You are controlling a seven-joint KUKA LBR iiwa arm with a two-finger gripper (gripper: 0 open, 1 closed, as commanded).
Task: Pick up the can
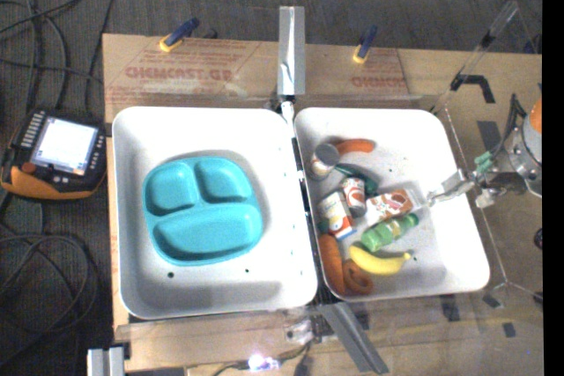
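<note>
Two small cans lie in the clutter at the left of the right bin (441, 132): a red-labelled can (354, 195) and a white and red can (334, 211) just below it. A grey round-topped item (324, 158) sits above them. My gripper (443, 188) hangs over the right part of that bin, reaching in from the right edge. Its tip sits just right of a red and white packet (391, 203), well apart from the cans. Nothing shows in its grasp.
A green bottle (389, 232), a banana (379, 261), an orange carrot-like piece (356, 145) and a brown sausage (333, 258) crowd around the cans. The left bin (132, 277) holds a turquoise divided plate (204, 209). A teach pendant (57, 154) lies left of the bench.
</note>
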